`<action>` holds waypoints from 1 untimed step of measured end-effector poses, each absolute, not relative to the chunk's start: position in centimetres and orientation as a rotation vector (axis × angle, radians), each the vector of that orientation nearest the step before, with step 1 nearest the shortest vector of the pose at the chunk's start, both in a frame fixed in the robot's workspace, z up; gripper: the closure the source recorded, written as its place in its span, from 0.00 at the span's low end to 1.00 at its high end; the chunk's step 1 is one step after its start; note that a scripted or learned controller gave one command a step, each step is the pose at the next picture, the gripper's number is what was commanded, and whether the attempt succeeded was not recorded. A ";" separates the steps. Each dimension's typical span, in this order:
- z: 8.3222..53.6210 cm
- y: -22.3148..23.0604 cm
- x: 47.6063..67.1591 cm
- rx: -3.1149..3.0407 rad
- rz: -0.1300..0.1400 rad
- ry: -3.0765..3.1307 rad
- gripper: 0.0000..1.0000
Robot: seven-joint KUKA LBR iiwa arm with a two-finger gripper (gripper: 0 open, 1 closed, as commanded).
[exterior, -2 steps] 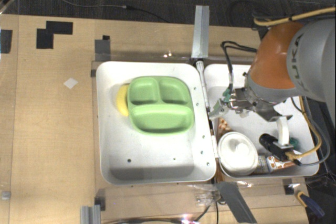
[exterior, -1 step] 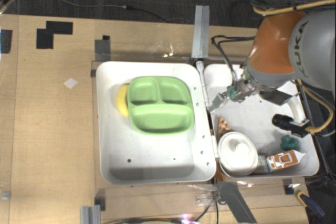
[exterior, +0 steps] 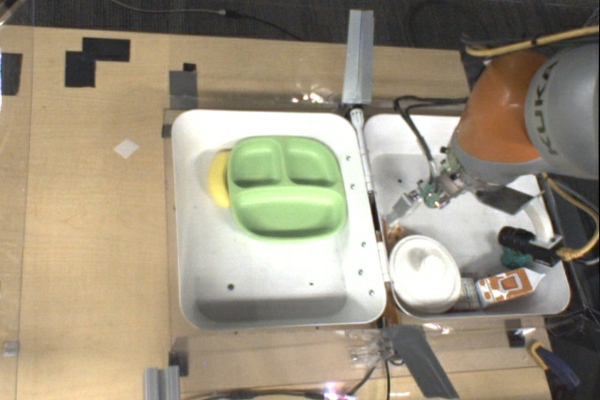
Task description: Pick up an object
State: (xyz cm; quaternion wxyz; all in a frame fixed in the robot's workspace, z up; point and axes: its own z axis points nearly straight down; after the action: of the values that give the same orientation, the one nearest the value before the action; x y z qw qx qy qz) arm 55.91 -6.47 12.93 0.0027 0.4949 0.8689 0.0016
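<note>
Overhead view of the wooden surface [exterior: 84,229] carrying two shallow white bins. The left bin [exterior: 206,286] holds a green divided plate [exterior: 284,185], lying flat, with a yellow object [exterior: 218,180] partly tucked under its left edge. The right bin [exterior: 394,164] holds a white bowl [exterior: 425,272] near its front left corner, a small orange-and-white box [exterior: 504,287] just beside the bowl toward the front right, and a dark-handled tool with a green band [exterior: 521,244] near the right wall. The arm [exterior: 525,122] reaches over the right bin, and its hand [exterior: 427,195] hangs low over bare bin floor, above and apart from the bowl; whether it is apart or together cannot be told at this scale, and nothing is visibly caught in it. Judged against the task, no object is yet lifted: every candidate lies in its bin. What remains is the whole grasp, namely settling on an object, closing on it, and raising it clear. The bowl is the nearest candidate, though its wide rim may suit the hand poorly.
</note>
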 end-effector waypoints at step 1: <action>8.8 -20.1 51.8 1.581 0.001 2.701 0.00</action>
State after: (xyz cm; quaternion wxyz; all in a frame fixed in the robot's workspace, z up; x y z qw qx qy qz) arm 51.79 -20.08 8.81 0.0058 0.5052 0.8630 0.0002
